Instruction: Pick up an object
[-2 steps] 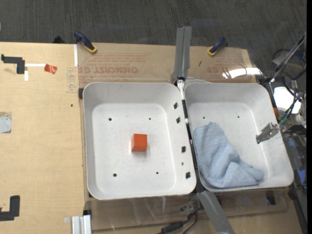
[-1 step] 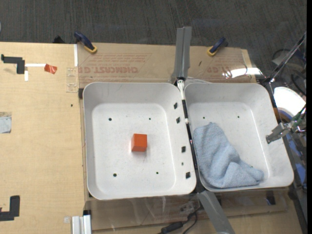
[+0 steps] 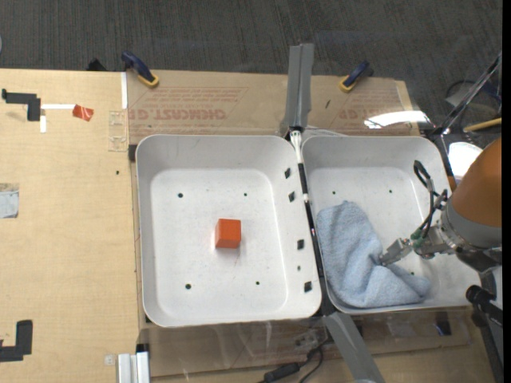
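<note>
A plywood bench (image 3: 64,254) fills the left and middle of the overhead view, with dark grey carpet (image 3: 223,22) beyond its far edge and a sheet of brown cardboard (image 3: 207,106) lying under two shallow white bins. The left bin (image 3: 160,294) and the right bin (image 3: 351,154) sit side by side, touching along a shared seam beneath a grey upright post (image 3: 300,86). Two blue-and-yellow clamps (image 3: 140,69) grip the far edge of the cardboard, one toward either side of the post.

The grey arm (image 3: 479,214) enters from the right edge, its orange band rounded and close to the lens, the wrist angled down and toward the left over the right bin. Its gripper (image 3: 393,253) lies low and nearly level, tip pointing left, touching the right side of a crumpled pale blue cloth (image 3: 351,254). Whether the tip has cloth pinched in it or merely rests against it cannot be told at this size.

The cloth lies in the near half of the right bin, its long axis running from upper left to lower right, the lower end against the bin's near wall. A small orange block (image 3: 228,234) sits alone near the middle of the left bin, square-on to the bin's sides, well apart from the gripper.
</note>
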Controlling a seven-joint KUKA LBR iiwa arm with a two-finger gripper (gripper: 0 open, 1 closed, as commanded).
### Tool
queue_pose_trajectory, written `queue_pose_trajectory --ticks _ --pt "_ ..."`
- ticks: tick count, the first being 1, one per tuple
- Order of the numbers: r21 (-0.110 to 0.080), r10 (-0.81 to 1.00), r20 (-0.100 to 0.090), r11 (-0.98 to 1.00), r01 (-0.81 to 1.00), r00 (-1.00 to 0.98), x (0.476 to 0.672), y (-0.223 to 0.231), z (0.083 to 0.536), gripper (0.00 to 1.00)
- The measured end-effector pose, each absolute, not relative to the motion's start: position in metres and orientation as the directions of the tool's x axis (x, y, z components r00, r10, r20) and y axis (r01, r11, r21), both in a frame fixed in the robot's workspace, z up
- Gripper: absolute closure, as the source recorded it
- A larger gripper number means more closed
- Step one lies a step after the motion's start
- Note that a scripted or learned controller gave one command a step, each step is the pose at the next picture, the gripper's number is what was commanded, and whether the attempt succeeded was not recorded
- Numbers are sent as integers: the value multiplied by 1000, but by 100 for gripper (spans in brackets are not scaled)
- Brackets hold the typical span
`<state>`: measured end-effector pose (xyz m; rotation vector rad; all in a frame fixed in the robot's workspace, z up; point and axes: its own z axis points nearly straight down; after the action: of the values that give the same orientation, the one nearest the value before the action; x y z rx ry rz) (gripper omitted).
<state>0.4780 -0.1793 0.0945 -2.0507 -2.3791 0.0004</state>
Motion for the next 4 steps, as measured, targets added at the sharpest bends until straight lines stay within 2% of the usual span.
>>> queue_pose_trajectory --ticks 1,2,3,4 --pt "-1 990 0 143 990 -143 478 -180 103 100" --pt "-2 982 -2 -186 982 186 504 -129 218 100" --pt "-2 888 -4 -459 888 459 530 -87 247 100" --pt "-3 752 -5 -659 752 659 558 -73 224 100"
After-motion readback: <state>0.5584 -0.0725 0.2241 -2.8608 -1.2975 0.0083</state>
